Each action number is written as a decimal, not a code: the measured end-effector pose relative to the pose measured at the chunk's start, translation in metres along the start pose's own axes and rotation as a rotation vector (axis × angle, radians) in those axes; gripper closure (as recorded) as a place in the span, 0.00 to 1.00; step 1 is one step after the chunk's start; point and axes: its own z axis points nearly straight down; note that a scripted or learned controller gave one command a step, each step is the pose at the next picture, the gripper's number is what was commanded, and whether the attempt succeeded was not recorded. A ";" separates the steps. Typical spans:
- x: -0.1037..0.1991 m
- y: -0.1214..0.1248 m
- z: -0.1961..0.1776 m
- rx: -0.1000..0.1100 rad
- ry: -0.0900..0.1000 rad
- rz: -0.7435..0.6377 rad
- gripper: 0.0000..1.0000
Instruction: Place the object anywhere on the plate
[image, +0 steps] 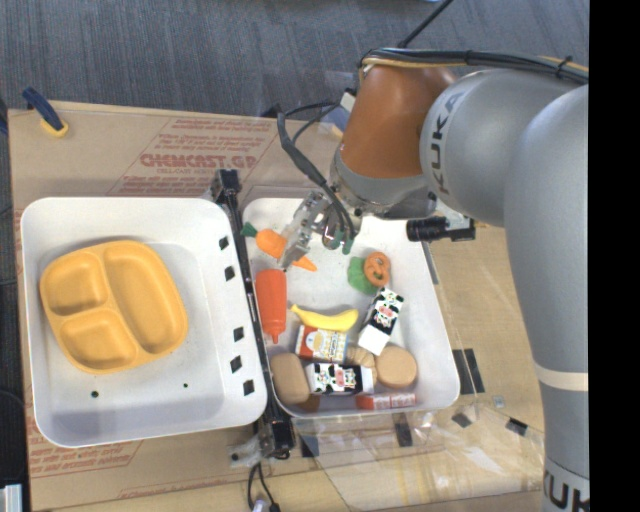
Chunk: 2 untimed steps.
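Observation:
A yellow plate (112, 302) with three compartments lies in the left bin (200, 395). My gripper (316, 243) hangs low over the back left of the right bin (435, 330), its fingers apart and nothing between them. Its left finger (297, 245) reaches down just beside a small orange carrot (270, 241), whose tip shows past the finger. A long orange toy (271, 302) lies just in front of the gripper, along the bin's left wall. A green and orange toy (370, 270) sits to the gripper's right.
The right bin's front half is crowded: a banana (326, 318), two cow-patterned cartons (383, 313) (337, 378), a juice box (322, 345), two brown buns (290, 378) (397, 368). The arm's bulk covers the bin's back right corner. White floor surrounds the plate.

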 end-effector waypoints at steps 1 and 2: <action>0.064 0.008 0.001 0.000 0.001 -0.255 1.00; 0.064 0.008 0.001 0.000 0.000 -0.254 0.00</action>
